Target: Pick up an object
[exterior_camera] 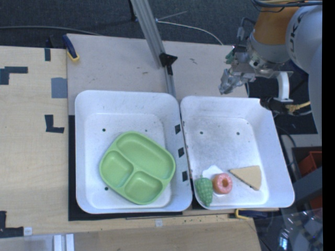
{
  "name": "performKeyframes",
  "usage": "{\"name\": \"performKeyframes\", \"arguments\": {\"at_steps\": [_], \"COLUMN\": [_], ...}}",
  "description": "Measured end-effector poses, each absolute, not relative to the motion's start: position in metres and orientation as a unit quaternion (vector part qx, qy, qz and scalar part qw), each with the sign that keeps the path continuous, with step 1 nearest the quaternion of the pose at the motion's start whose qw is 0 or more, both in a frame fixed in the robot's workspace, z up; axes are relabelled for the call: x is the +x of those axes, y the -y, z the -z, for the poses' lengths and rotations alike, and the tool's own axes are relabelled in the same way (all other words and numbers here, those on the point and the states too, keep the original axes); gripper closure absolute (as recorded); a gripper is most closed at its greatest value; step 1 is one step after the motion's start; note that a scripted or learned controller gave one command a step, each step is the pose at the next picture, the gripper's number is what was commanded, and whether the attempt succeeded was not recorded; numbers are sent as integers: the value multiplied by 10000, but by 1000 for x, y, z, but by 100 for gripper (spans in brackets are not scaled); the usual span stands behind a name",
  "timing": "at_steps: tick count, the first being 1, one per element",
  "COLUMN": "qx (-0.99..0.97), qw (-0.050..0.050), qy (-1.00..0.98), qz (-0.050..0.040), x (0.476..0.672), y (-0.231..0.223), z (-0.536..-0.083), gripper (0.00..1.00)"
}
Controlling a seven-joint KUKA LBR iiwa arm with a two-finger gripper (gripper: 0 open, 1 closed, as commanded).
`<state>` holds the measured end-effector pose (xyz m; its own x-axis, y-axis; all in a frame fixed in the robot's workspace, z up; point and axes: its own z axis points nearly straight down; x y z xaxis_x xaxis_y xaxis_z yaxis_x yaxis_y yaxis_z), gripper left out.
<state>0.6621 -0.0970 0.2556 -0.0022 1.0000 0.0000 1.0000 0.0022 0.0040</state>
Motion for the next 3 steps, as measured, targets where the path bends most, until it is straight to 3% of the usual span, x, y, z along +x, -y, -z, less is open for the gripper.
{"name": "performKeyframes", "arguments": {"at_steps": [3], "qx": [7050], "qw": [-15], "qy": [-7093], "qz": [10], "x": [668], "y": [-59], "z": [-227], "gripper": [100]}}
